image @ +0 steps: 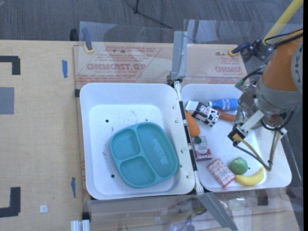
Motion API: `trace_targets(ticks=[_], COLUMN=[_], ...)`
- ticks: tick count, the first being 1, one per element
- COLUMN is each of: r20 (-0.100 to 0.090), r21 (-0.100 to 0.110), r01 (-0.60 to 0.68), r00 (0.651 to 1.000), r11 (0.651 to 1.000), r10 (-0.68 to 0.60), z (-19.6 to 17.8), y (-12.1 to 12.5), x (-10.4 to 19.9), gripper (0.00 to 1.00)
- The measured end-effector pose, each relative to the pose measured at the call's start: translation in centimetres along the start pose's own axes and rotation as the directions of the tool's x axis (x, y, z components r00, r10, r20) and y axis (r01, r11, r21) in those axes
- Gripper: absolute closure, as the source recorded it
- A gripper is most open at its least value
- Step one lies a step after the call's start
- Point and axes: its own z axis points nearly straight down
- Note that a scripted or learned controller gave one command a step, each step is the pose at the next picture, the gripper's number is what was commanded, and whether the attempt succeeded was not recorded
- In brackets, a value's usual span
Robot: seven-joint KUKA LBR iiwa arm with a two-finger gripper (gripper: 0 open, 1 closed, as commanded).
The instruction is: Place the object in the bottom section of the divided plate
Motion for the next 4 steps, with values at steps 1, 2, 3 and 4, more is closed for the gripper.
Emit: trace_targets(ticks=[1,2,3,4], r20=[-0.003,-0.001,-0.018,-0.001], r21=[-0.003,0.002,-0.005,0.001], r01=[0.120,0.080,-0.035,-0.131], r00=[0.993,0.997,0.999,0.991], r11=[0.993,0.997,0.999,0.991], r10=[-0.120,-0.080,0.035,0.131], z=[-2.6,2.2,11.4,3.4], y=[-3.0,-14.6,-19.3,-22.8], x=[6.2,15.6,12.2,15.2], gripper=[1.00,1.00,1.00,1.00])
